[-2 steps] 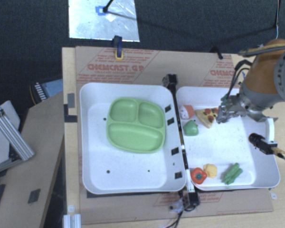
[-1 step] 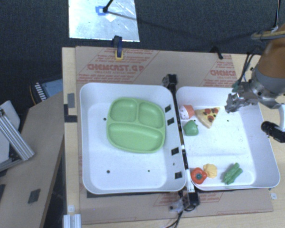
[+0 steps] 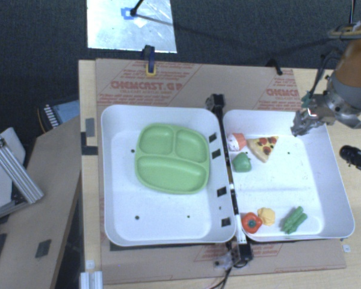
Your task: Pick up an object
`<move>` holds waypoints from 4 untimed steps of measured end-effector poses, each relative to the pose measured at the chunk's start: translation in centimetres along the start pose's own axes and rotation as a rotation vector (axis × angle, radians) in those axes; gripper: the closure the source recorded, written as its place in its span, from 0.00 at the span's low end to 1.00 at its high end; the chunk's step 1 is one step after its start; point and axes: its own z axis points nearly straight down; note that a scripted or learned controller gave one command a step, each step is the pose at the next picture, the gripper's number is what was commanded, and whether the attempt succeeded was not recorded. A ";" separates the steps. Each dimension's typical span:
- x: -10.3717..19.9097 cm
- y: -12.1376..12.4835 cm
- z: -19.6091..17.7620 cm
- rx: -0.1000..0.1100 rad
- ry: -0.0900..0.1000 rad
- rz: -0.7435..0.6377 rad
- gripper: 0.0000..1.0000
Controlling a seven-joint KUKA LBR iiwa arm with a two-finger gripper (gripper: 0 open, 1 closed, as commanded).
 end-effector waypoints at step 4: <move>19.0 -0.2 2.1 0.004 0.002 -0.004 1.00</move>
